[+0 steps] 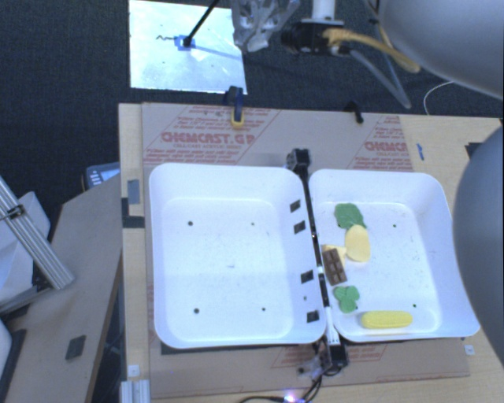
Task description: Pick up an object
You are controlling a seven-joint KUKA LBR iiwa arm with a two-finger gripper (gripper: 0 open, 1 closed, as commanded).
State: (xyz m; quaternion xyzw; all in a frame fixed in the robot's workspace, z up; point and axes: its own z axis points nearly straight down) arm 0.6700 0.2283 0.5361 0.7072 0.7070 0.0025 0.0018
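Closest to the viewer is the grey arm point(482, 236), a big blurred shape along the right side, passing over the edge of the right bin point(413, 228). Its gripper point(261, 22) hangs far at the back, beyond the bench, above a shiny metal plate point(185, 59) on the dark floor. It looks blurred from this angle, so I cannot tell if it is released or clenched, and I see no object in it.

All things to pick lie in the right bin, near its left wall. A dark green piece point(349, 215) is furthest back, touching a pale yellow piece point(358, 244) just in front of it. Beside this is a brown block point(335, 266), then a smaller green piece point(346, 297), and nearest the front a long yellow piece point(387, 319), a little apart from the others. The left bin point(228, 260) shows its white floor.

I judge that the pick is not yet begun; the arm is in a waiting or starting position. The next move calls for bringing the gripper over the right bin and down on one object. The long yellow piece seems the easiest, because it has free space around it.
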